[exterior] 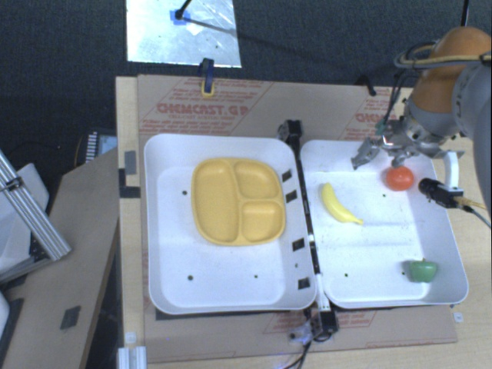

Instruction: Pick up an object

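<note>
Hovering hand [382,154] with fingers spread, grasping nothing, tomato [399,178] just beside it, banana [339,204] nearby

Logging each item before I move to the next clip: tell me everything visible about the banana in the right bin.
The banana is a small, smooth, bright yellow curved piece that looks like plastic. It lies flat on the floor of the right bin, toward the bin's left side, running diagonally from upper left to lower right, with its lower end tapering to a point. It touches only the bin floor, and the gripper is apart from it.
</note>
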{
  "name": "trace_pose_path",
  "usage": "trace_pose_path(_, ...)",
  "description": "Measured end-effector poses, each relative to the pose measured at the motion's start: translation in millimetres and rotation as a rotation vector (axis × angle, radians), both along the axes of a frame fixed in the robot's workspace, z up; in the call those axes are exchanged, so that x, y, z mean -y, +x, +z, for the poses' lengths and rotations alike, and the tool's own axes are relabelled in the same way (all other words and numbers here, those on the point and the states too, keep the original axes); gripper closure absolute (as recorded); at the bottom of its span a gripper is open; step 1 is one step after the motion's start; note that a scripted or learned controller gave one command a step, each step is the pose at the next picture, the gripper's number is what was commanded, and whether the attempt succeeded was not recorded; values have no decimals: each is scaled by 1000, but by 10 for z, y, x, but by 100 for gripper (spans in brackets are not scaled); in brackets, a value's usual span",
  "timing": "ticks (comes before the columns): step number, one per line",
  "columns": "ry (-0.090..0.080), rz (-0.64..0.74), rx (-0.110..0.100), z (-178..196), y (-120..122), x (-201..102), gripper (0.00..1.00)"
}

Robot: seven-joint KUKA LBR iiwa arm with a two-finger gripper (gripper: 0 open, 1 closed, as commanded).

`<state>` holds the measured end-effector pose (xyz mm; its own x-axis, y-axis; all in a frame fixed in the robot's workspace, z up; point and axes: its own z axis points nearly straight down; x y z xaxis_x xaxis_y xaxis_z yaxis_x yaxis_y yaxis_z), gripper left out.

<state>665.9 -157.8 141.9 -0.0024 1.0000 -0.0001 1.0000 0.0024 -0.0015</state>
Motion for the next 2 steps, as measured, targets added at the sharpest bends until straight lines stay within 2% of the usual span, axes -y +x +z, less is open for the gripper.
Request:
trace_pose_path(1,0,3,0,-518,0,-7,0)
trace_pose_path(2,-2,5,8,-371,23,-5,100)
